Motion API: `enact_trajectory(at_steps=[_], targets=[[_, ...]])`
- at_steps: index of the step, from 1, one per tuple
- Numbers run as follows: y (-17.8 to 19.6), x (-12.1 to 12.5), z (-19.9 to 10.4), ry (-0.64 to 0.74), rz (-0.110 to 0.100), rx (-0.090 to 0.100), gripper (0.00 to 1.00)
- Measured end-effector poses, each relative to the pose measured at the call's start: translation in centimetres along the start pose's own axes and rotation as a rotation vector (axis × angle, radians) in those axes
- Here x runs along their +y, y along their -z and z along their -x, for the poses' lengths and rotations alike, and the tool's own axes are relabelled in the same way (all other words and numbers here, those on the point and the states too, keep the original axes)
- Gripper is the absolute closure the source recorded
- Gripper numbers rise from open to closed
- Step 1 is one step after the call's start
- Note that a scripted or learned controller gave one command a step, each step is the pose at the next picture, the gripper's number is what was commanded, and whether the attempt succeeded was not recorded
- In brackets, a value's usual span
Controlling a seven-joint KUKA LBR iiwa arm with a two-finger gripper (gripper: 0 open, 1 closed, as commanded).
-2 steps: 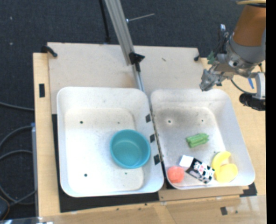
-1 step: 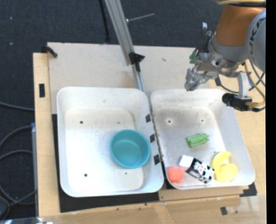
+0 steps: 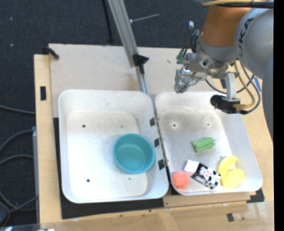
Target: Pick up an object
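Two white bins sit side by side; we take the right bin [image 3: 238, 129] as our landmark. Part of a dark printed letter shows on the arm [image 3: 257, 32] casing, too cut off for us to read. Inside the right bin lie a green object [image 3: 203, 144], a yellow object [image 3: 231, 173], an orange-red ball [image 3: 181, 179] and a black-and-white patterned item [image 3: 203, 173]. Left of it, the other bin [image 3: 84, 109] holds a teal bowl [image 3: 133, 152]. Above the right bin's far edge hangs the gripper [image 3: 182, 83], pointing down with nothing between its fingers; whether they are spread we cannot tell
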State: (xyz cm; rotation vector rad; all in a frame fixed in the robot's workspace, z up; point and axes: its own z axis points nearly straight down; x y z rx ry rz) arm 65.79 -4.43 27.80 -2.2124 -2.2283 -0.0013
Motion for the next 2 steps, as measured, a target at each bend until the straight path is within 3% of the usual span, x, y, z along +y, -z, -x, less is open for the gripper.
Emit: enact_trajectory(at_steps=[2], targets=[[-0.9,-1.5,-10.6,0.0,-0.001,0.0,1.0]])
